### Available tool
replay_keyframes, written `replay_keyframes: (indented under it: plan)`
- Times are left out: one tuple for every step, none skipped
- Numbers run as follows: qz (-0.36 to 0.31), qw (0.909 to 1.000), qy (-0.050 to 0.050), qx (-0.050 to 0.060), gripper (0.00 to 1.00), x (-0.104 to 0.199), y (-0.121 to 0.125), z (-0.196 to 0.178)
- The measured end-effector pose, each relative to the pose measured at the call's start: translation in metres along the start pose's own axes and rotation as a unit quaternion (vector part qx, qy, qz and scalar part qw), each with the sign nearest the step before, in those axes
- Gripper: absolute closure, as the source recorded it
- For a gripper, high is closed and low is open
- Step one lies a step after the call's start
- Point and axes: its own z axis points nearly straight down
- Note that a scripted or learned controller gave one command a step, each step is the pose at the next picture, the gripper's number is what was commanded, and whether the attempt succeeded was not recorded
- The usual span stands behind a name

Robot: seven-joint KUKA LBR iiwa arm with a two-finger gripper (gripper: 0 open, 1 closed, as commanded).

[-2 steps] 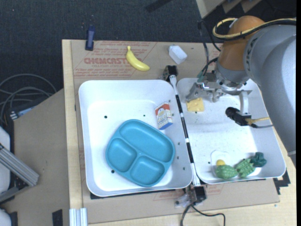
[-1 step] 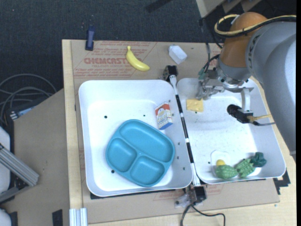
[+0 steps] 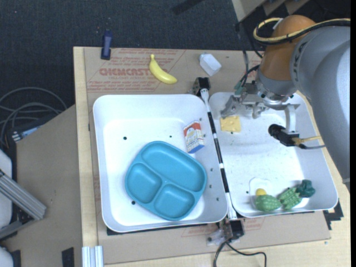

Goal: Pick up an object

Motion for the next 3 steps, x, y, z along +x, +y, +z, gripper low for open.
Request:
replay_keyframes:
  plan:
    - [0.001,1.0000,0.000,0.002,0.00,-0.003,-0.001,0.011]
    - [0.000,1.0000,0.000,0.001,0.00,0.000,-0.001,0.010]
    - [0.000,1.0000,0.000,-0.002,1.00,0.000,0.001,-0.002]
